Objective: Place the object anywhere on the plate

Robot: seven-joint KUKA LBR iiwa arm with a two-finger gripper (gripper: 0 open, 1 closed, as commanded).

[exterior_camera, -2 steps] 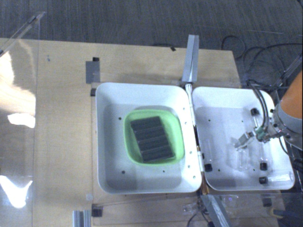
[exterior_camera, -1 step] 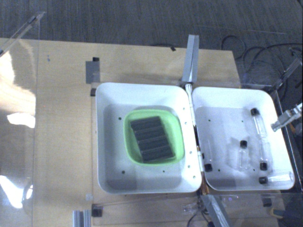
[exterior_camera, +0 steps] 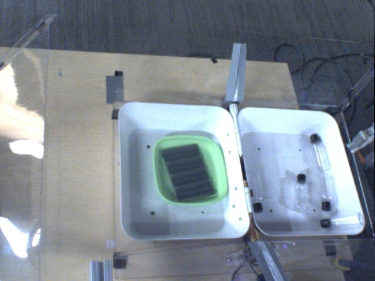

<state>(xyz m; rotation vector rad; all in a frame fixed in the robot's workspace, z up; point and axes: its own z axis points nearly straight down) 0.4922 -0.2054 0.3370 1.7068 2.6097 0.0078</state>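
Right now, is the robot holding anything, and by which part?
Nothing is seen being held. The dark ridged block lies on the green plate in the left bin; the clear vials lie loose in the right bin.

A pale grey angular sliver point(exterior_camera: 364, 138) at the right edge, possibly the arm's — too small to tell.
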